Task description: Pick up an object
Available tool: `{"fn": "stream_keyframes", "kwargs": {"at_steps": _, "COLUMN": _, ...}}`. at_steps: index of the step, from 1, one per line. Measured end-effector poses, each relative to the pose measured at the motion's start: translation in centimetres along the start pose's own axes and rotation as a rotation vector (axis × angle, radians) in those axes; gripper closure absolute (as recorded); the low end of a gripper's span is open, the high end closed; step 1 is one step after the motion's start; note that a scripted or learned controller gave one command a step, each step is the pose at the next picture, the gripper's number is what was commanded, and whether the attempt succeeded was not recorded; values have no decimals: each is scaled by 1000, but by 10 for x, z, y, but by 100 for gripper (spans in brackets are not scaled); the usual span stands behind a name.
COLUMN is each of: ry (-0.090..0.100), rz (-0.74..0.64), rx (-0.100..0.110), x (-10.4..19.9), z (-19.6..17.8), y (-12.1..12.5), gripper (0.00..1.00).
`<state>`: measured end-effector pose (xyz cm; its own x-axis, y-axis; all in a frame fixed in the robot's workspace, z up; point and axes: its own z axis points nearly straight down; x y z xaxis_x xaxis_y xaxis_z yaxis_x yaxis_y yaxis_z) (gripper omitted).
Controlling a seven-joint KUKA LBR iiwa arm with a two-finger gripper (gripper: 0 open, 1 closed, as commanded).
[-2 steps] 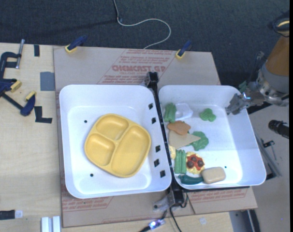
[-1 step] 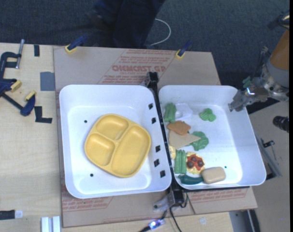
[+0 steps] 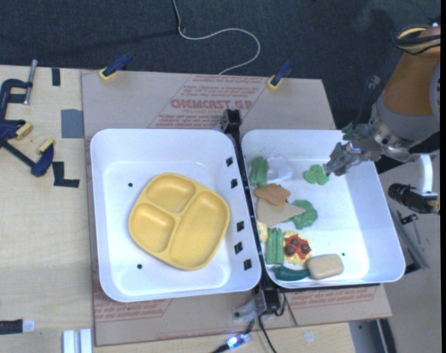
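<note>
Yellow divided plate (image 3: 179, 220) in left bin (image 3: 105, 197); clamps (image 3: 13, 127) on bench.

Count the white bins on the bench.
2. The left bin holds a yellow divided plate; the right bin holds the toy food pile, with the hand over its far side.

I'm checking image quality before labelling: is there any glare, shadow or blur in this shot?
Camera view: even lighting, the white bins bright but not washed out; soft shadow under the yellow plate; the claw and small toys look slightly soft.
</note>
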<state>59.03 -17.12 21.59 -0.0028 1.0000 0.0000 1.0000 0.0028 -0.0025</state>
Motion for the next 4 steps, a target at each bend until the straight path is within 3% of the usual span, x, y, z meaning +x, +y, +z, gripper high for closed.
{"fn": "stream_keyframes", "kwargs": {"at_steps": 1, "ry": 1, "rz": -4, "rx": -1, "x": 61, "z": -1, "y": 9, "gripper": 100}}
{"fn": "stream_keyframes", "kwargs": {"at_steps": 2, "ry": 1, "rz": -3, "rx": -2, "x": 105, "z": -14, "y": 12, "gripper": 100}}
{"fn": "stream_keyframes", "kwargs": {"at_steps": 3, "ry": -1, "rz": 2, "rx": 0, "x": 98, "z": 1, "y": 8, "gripper": 100}}
{"fn": "stream_keyframes", "kwargs": {"at_steps": 4, "ry": 0, "rz": 1, "rx": -2, "x": 102, "z": -18, "y": 1, "gripper": 100}}
